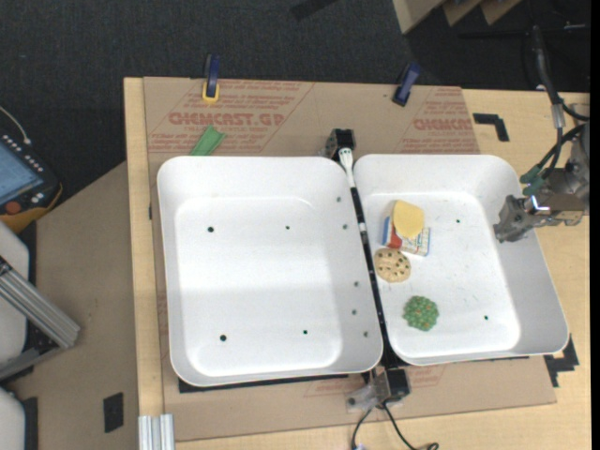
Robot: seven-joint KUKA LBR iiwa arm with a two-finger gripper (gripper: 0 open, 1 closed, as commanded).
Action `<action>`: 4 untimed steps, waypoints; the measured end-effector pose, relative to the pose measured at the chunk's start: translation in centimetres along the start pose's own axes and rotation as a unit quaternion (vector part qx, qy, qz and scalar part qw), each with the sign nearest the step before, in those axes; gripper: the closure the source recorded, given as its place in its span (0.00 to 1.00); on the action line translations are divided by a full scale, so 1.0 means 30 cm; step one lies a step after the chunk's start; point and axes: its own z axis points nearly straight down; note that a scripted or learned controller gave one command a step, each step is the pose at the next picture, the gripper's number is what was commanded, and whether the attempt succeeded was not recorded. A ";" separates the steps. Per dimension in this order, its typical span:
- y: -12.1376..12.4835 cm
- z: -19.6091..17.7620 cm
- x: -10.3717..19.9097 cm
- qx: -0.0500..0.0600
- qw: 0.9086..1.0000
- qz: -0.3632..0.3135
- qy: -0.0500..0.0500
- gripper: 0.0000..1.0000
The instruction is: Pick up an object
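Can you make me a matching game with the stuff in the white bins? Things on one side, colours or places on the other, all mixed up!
Things:
1. cookie
2. fuzzy ball
3. wedge
4. gripper

Colours or places:
A. yellow, farthest back of the three things
B. green, nearest the front edge of the right bin
C. over the right rim of the right bin
D. tan with dark spots, between the other two

Pairs: 1-D, 2-B, 3-A, 4-C
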 end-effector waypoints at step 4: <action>0.003 -0.338 0.745 -0.003 1.000 0.002 -0.002 1.00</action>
